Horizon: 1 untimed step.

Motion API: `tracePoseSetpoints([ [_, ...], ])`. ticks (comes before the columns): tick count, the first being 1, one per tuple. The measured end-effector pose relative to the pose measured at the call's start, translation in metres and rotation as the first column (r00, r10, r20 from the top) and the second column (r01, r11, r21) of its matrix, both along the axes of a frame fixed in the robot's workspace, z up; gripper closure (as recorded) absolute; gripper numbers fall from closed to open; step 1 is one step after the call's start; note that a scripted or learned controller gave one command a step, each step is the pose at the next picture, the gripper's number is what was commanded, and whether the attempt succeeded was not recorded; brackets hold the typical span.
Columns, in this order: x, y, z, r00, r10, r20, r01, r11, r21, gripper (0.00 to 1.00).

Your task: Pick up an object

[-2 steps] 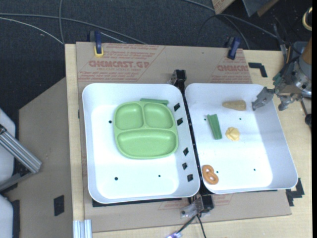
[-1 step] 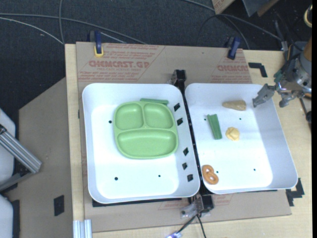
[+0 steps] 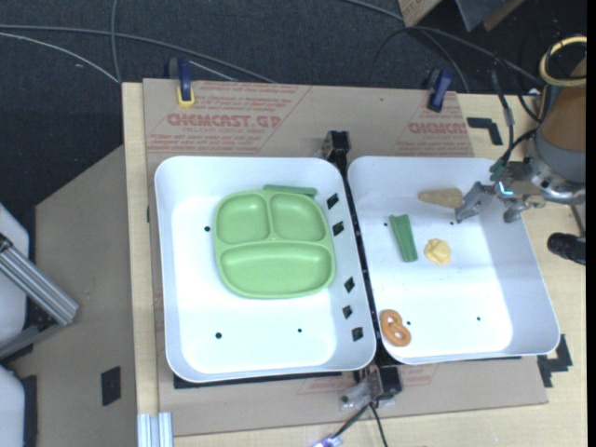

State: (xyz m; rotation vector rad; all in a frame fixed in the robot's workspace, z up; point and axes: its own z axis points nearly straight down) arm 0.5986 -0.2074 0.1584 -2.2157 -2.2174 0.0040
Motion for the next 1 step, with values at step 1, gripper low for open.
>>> tracePoseSetpoints([
  [1,-0.0018,0.007,-0.0443,1.0,0.001,0.002,-0.001,1.0,-0.001,0.0],
])
